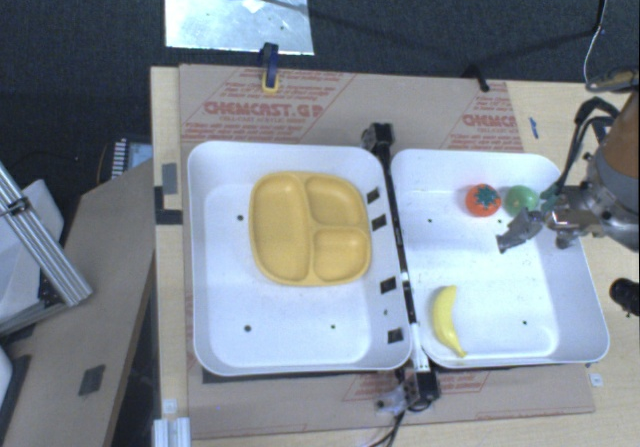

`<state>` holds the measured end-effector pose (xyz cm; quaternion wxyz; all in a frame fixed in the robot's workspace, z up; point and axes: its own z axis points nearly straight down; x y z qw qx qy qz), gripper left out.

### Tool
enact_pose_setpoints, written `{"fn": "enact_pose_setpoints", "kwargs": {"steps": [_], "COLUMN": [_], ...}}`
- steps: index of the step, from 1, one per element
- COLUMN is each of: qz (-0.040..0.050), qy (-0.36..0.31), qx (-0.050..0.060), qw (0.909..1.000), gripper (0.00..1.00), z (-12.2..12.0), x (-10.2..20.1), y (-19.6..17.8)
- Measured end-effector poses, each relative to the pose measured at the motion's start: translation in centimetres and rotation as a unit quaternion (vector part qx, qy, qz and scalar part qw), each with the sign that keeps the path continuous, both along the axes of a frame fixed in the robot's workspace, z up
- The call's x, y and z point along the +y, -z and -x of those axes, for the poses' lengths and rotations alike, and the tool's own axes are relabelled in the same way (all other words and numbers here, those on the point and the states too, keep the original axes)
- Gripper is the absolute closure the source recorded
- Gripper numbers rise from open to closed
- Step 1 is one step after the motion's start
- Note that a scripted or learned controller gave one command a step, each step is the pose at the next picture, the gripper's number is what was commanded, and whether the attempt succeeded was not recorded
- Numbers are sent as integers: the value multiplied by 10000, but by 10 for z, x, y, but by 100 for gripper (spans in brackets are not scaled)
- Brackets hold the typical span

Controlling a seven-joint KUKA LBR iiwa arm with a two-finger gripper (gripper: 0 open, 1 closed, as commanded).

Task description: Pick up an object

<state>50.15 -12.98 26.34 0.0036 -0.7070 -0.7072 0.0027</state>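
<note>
**Claw over the right bin, nothing lifted yet**

While the claw point(530, 227) hung low in the right bin point(575, 340), whether its fingers stood wide or narrow could not be told — nothing showed between them. The green ball point(520, 199) lay just beyond it, the tomato point(482, 199) beside that, the banana point(447, 321) well apart, nearer the camera. The pick seemed barely begun — grasp and lift remained.

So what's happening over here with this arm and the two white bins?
A robot arm is reaching into the right bin from the right side. Its gripper sits just below a green ball and a red tomato, with nothing visibly between its fingers. A banana lies nearer the front of that bin. The left bin holds a yellow divided plate.
</note>
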Motion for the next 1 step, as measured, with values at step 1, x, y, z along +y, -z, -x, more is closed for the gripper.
{"fn": "enact_pose_setpoints", "kwargs": {"steps": [1], "qz": [8], "qy": [-14], "qx": [-53], "qw": [10000], "gripper": [0], "z": [-2], "x": [0], "y": [-5]}}
